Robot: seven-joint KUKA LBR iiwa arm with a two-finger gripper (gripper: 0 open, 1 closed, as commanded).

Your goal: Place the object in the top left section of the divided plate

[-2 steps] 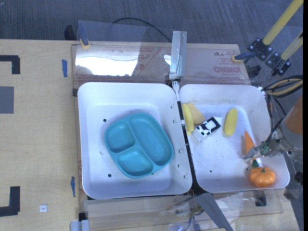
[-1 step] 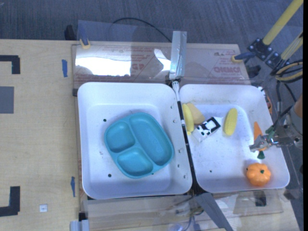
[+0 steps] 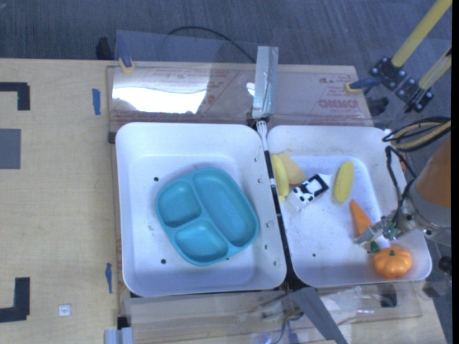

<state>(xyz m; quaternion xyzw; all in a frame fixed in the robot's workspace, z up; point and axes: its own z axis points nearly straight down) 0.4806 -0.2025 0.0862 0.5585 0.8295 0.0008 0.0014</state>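
two shallow white bins sit side by side on a wooden bench; the left bin holds a blue divided plate at frame centre. the gripper hangs low in the right bin, finger spacing indeterminate, between an orange carrot and a small pumpkin at lower right

This looks like a robotics lab rather than a home. A plywood table carries black corner markers and blue tape tabs, and two white bins sit clamped against clear plastic sheeting. Cables run over grey carpet; yellow poles, possibly a stand, rise nearby.
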